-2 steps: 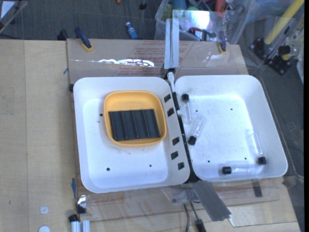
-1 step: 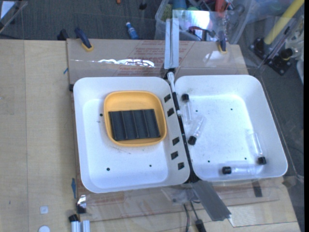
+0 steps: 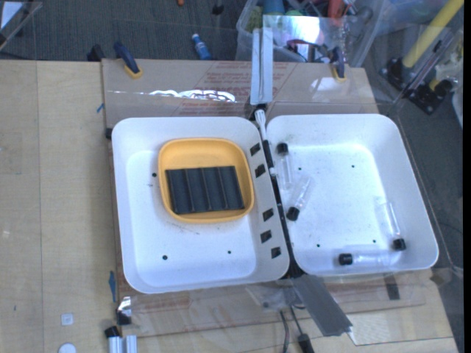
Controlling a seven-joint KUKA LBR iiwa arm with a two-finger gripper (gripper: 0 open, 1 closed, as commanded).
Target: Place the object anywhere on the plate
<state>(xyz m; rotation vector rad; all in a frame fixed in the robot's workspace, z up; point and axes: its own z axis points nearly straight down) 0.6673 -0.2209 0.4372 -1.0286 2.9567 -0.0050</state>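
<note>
Camera view: object (image 3: 204,189) on plate (image 3: 172,155).

You see a wooden bench (image 3: 44,197) on dark grey carpet (image 3: 110,13). Behind the bench, a clear tub (image 3: 324,9) holds colourful clutter, under bright glare.

The pale wooden surface (image 3: 44,197) carries two shallow white bins side by side: the left bin (image 3: 140,263) toward nine o'clock and the right bin (image 3: 412,197) toward three o'clock, their inner rims touching. A grey flat piece (image 3: 320,307) lies at six o'clock.
</note>
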